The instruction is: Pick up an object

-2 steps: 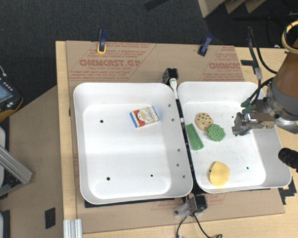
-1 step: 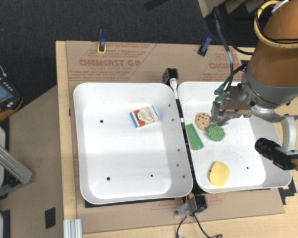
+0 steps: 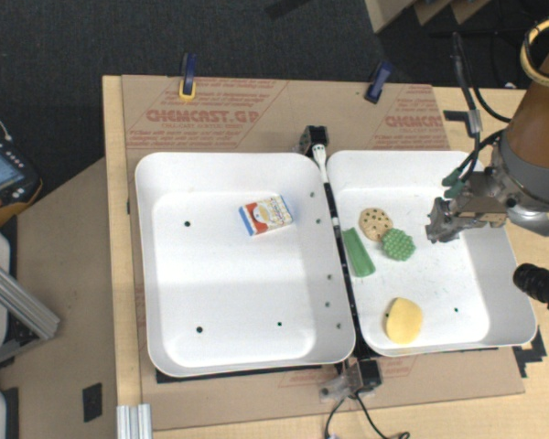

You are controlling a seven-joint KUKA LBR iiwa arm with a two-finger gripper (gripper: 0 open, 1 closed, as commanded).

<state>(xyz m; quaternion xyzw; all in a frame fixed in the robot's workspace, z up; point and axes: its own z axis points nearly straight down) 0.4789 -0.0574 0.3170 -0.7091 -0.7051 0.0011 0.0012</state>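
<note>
End effector [image 3: 444,224] hung over the right bin [image 3: 494,332]; open or closed couldn't be told, nothing visibly gripped. Closest pick was the green knobbly piece [image 3: 398,244] just to its left, touching or nearly touching the cookie [image 3: 375,221]. The green strip [image 3: 357,251] sat further left against the bin wall, awkward. The yellow lump [image 3: 403,320] below-left had open floor around it, probably the cleanest straight-down grab.

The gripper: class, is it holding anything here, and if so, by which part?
Nothing shows between its fingers. The gripper sits over the right bin, apart from the green ball beside it.
</note>
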